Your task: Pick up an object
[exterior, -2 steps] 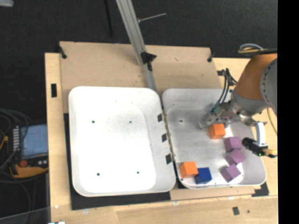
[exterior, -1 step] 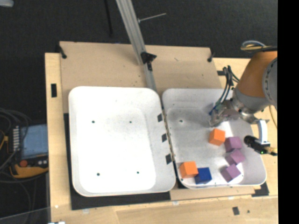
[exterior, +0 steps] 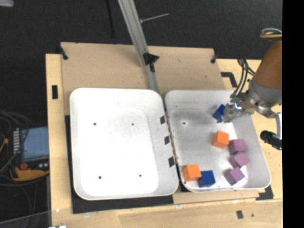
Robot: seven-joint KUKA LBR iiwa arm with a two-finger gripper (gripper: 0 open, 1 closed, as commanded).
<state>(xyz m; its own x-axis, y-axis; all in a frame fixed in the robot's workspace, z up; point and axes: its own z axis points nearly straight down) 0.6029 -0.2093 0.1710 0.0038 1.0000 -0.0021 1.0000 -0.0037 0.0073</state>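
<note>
My gripper (exterior: 230,112) hangs over the upper right part of the right bin (exterior: 190,108), reaching in from the right. A small blue block (exterior: 219,112) sits tilted right against its left side; whether it is gripped or just touched is unclear. Below it lies an orange cube (exterior: 220,139). Three purple blocks (exterior: 237,146) (exterior: 239,160) (exterior: 234,175) run down the bin's right side. Another orange cube (exterior: 192,172) and a blue cube (exterior: 206,178) rest side by side at the bin's front edge.
The left bin (exterior: 118,141) stands beside the right one, joined by clips along the shared wall (exterior: 168,139). A slanted metal rail (exterior: 137,37) rises behind the bins. Cables and a box (exterior: 28,151) lie off the bench to the left.
</note>
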